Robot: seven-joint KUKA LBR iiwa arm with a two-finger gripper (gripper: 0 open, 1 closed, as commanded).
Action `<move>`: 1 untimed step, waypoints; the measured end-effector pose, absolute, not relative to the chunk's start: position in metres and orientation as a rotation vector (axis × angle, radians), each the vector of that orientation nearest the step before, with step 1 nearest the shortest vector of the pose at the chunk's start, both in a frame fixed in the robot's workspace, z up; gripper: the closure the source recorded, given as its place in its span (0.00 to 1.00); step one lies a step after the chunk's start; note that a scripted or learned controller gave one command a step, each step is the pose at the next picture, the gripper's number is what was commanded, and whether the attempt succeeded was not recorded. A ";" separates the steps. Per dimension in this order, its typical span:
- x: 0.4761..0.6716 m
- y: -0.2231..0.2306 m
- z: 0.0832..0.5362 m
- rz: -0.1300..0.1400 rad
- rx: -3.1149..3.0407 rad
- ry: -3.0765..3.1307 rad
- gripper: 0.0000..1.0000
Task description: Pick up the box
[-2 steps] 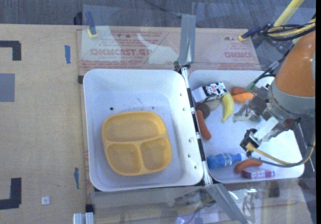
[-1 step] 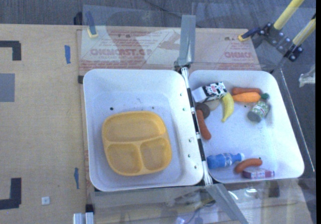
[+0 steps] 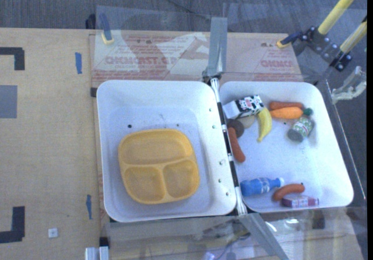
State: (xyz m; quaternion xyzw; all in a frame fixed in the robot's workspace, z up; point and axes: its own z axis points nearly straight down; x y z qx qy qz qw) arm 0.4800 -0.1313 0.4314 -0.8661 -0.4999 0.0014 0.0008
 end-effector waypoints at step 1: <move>0.479 -0.146 0.178 0.002 -2.670 -1.652 0.00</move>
